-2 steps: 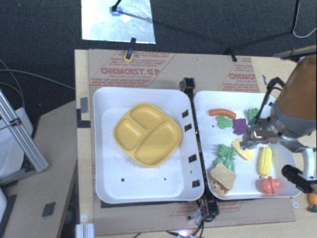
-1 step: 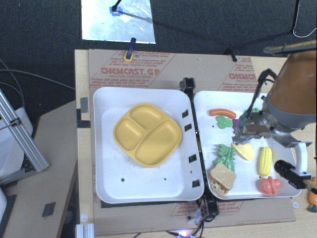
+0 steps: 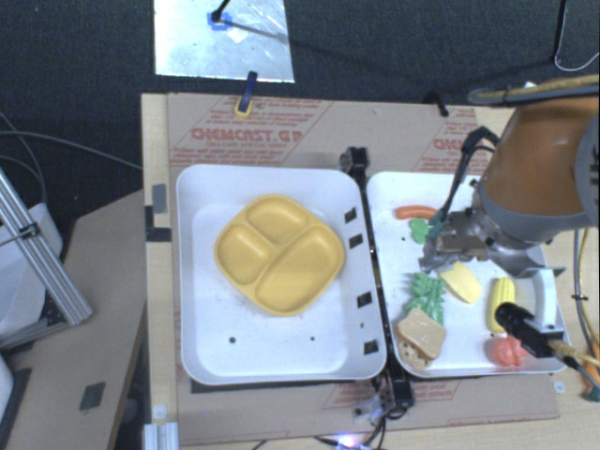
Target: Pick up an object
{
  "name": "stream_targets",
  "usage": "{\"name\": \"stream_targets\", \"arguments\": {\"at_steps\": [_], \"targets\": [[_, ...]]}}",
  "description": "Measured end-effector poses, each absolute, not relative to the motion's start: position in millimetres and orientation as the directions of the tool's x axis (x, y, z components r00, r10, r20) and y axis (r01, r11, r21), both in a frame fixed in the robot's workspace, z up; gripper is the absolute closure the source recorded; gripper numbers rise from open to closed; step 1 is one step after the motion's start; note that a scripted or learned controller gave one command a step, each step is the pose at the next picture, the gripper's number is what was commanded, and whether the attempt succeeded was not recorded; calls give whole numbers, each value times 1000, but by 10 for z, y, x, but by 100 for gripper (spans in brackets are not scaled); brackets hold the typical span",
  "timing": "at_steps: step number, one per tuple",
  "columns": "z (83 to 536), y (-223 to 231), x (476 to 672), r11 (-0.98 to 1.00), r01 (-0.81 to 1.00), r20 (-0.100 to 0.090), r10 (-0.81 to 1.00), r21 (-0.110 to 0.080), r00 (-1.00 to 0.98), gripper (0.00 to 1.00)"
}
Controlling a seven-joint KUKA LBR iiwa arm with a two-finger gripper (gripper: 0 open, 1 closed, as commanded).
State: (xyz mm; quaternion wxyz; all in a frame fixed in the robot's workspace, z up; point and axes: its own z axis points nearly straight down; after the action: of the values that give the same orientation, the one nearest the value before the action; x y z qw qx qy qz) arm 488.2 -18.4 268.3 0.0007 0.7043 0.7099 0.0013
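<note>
One fixed camera looks down at a slant on both bins (image 3: pixel 192 279), fairly near.

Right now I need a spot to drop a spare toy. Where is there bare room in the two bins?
The left bin has bare floor all around the yellow divided plate, widest along its near edge and left wall. The right bin is crowded: carrot, green toy, yellow wedge, corn, sandwich, pink piece, with the arm above.
</note>
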Motion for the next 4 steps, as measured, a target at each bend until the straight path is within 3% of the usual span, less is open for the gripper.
{"name": "stream_targets", "arguments": {"at_steps": [1, 2, 3, 4], "targets": [[2623, -684, 4908, -2, 1000, -1, 1000, 2, 2, 100], [3441, -258, 5258, 10, 1000, 0, 1000, 12, -10, 100], [2737, -349, 4880, 0, 1000, 1, 1000, -6, 0, 100], [2999, -70, 4875, 7, 1000, 1, 1000, 4, -7, 100]]}}
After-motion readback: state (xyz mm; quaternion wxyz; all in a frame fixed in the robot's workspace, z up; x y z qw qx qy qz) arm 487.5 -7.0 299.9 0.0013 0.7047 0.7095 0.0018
